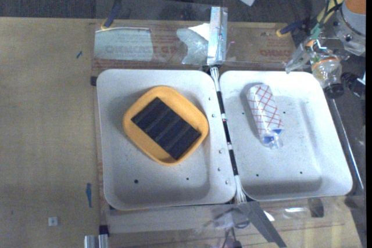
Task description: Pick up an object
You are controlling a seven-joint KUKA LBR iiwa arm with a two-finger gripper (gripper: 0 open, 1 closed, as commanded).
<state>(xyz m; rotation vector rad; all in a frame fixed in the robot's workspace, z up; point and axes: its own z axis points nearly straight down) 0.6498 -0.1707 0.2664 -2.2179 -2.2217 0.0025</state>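
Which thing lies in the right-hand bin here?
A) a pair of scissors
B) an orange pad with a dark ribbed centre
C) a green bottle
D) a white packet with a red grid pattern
D: the white packet with red grid lies in the right bin, while the orange pad sits in the left bin.

Two bins side by side on the bench [46, 125], touching along the middle seam; left bin [116, 183] holds a square pad [165, 125] lying tilted near its centre; right bin [314, 171] holds a wrapped packet [264, 110] in its upper left part, lengthwise front to back. Gripper [317, 61] sits beyond the right bin's far right corner, outside it, well apart from the packet.
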